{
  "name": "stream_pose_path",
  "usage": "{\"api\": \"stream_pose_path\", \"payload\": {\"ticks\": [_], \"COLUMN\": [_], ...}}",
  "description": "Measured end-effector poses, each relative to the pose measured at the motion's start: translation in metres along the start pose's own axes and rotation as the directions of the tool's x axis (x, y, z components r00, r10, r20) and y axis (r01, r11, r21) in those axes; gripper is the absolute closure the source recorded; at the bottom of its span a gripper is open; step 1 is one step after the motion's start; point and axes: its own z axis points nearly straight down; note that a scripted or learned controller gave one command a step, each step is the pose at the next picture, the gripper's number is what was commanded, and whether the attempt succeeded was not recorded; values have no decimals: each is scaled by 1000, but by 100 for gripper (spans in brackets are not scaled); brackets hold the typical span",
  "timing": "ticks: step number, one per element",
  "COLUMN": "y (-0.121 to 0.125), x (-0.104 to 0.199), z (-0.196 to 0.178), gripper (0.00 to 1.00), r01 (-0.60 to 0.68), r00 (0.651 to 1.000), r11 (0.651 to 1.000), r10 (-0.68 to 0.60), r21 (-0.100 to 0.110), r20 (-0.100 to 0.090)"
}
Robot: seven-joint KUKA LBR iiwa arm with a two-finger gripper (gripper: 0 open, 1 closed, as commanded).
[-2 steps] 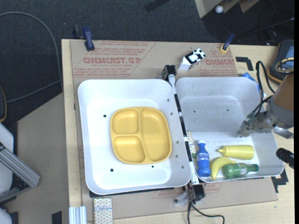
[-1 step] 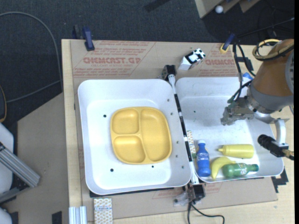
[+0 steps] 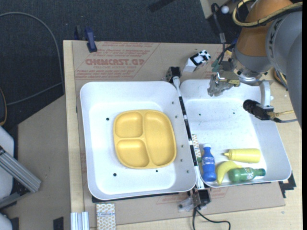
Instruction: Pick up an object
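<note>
Hanging over the far edge of the right bin (image 3: 268,143), the gripper (image 3: 218,86) carries nothing (whether spread or closed, I cannot tell). Candidates cluster at the near edge, well apart: blue bottle (image 3: 208,163), banana (image 3: 224,169), green bottle (image 3: 245,174), yellow bottle (image 3: 243,154).

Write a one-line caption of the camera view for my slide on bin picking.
Gripper above right white bin holding blue bottle, yellow banana, green bottle, yellow bottle; yellow divided plate in left bin.
</note>
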Motion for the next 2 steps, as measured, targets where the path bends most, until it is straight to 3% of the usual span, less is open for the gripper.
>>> {"api": "stream_pose_path", "payload": {"ticks": [1, 2], "y": [-1, -71], "x": [-1, 20], "z": [1, 1], "gripper": [0, 0], "r01": [-1, -2], "r00": [1000, 1000], "r11": [1000, 1000], "r10": [1, 2], "r21": [2, 5], "r20": [1, 0]}}
